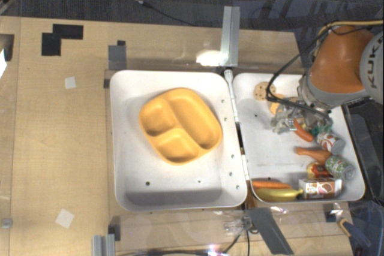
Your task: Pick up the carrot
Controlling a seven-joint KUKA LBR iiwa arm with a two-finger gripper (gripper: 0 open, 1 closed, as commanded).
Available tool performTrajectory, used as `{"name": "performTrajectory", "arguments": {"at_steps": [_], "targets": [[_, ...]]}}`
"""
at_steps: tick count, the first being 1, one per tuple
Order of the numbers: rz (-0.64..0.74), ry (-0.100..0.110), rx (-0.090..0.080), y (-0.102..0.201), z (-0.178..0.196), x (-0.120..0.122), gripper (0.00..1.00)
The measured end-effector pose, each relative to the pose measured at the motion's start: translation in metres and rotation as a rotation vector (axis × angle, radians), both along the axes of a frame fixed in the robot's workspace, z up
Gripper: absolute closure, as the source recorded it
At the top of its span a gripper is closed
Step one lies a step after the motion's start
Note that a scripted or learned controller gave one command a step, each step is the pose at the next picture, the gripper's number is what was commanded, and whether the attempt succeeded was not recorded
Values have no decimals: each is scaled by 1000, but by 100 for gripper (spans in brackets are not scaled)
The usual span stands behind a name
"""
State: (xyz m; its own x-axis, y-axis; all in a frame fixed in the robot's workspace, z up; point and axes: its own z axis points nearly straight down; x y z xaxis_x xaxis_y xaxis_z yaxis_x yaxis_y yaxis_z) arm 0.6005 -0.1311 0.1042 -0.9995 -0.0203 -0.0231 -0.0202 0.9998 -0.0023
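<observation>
Hand [292, 123] low in right bin [264, 153], finger state can't be told. Carrot [271, 184] at front wall; approach should be realigned along it.

The carrot [271, 184] was a slim orange piece, widest near its middle and tapering toward both ends. It lay flat on the floor of the right white bin [258, 147], in the near left corner, with its long axis running almost parallel to the bin's near wall. Its left tip sat close to the bin's left wall. A yellow banana [280, 193] lay just beside it on the near side, roughly parallel, the two apparently touching along part of their length. The carrot rested well apart from the gripper [293, 123].
</observation>
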Motion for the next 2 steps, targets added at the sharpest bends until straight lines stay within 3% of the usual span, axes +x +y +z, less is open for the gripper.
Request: {"name": "performTrajectory", "arguments": {"at_steps": [1,2], "targets": [[1,1,0,0,0,0,0],[150,10,-2,-5,-15,47,0]]}}
